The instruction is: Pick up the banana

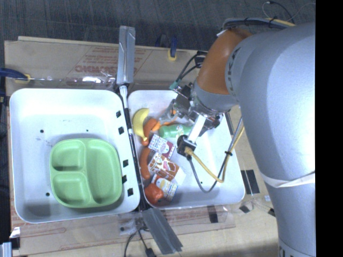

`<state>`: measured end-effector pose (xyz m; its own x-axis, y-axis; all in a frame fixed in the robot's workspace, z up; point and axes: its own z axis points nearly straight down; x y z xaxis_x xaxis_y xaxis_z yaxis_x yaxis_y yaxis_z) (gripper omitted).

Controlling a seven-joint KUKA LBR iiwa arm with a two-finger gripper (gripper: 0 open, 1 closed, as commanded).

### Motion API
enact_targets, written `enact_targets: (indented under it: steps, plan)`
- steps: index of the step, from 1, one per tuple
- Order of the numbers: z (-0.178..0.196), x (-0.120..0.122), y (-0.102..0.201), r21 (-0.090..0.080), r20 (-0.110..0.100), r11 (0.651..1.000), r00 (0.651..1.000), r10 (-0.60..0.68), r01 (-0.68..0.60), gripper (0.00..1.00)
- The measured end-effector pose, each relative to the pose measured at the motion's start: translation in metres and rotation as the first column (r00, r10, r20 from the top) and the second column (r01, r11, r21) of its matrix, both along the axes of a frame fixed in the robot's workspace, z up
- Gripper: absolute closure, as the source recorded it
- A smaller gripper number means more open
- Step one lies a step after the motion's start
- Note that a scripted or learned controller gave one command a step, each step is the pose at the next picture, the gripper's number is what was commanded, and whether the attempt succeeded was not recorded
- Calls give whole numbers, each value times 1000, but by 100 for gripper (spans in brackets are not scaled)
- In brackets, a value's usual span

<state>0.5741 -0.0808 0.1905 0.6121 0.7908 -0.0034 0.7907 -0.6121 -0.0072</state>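
Note:
The yellow banana (pixel 140 121) lies curved against the left wall of the right bin (pixel 228 189), near its far corner. My gripper (pixel 178 110) hangs over the far middle of that bin, a short way to the right of the banana, above a green item (pixel 172 130). The grey arm with its orange band (pixel 218 63) covers the bin's right side. Nothing of the banana is hidden by the arm.
Packed below the banana are an orange carrot-like piece (pixel 150 126), small printed cartons (pixel 162 165) and a red fruit (pixel 153 193). A yellow cable (pixel 206 171) loops over the bin floor. The left bin (pixel 32 116) holds a green divided plate (pixel 86 171).

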Motion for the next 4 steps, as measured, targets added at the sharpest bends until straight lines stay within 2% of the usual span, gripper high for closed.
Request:
enact_targets:
  steps: [1,2,3,4]
  plan:
    - [9,0,1,2,-4,1000,1000,5,-5,100]
    - [137,-84,42,-1,6,980,980,197,-197,100]
    - [138,-76,42,-2,8,917,917,399,-399,100]
    - [138,-76,42,-2,7,917,917,399,-399,0]
